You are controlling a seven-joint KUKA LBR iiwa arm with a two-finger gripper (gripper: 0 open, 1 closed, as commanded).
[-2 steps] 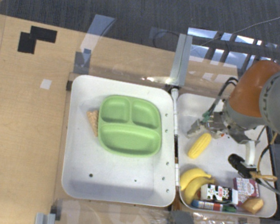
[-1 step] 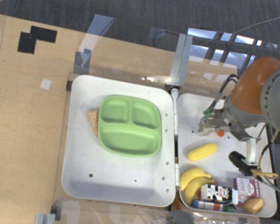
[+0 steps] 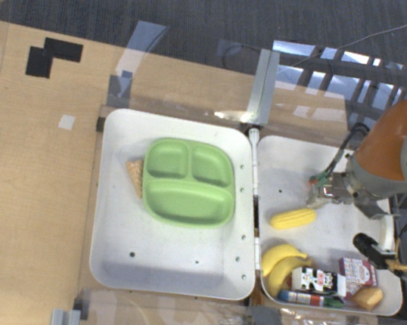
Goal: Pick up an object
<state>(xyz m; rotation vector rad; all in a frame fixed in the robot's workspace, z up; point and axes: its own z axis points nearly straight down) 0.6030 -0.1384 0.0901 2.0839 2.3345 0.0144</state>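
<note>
The corn [image 3: 293, 219] lies sideways just below the gripper [image 3: 322, 190], its right end tipped up toward it. I cannot tell how the gripper is set.

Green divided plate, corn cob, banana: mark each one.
green divided plate [image 3: 188, 182], camera view, on the ridge between its compartments
corn cob [image 3: 292, 219], camera view, middle of the cob
banana [image 3: 281, 260], camera view, on the curved yellow body
</note>
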